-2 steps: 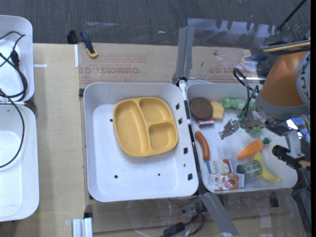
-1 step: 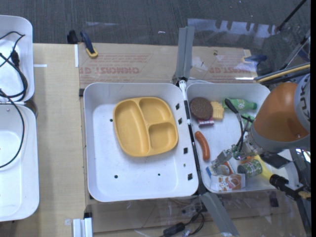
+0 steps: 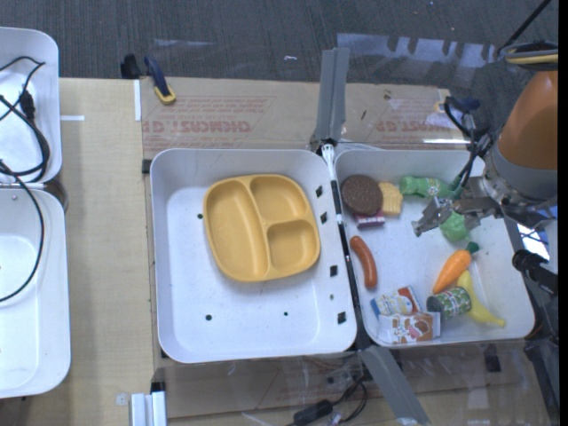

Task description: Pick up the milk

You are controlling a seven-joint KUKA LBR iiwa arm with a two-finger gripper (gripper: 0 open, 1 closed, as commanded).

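The milk (image 3: 405, 317) is a small white carton with red and blue print, lying on its side at the near edge of the right bin (image 3: 390, 260). My gripper (image 3: 429, 217) hangs over the middle of that bin, well behind the carton, with its grey fingers spread apart and nothing between them. The arm's orange band (image 3: 532, 122) is at the right edge of the view.
In the right bin lie a brown cookie (image 3: 362, 194), a yellow piece (image 3: 390, 199), green vegetables (image 3: 424, 185), a sausage (image 3: 365, 262), a carrot (image 3: 453, 270), a dark can (image 3: 450, 302) and a banana (image 3: 480, 306). The left bin (image 3: 240, 322) holds a yellow divided plate (image 3: 261, 226).
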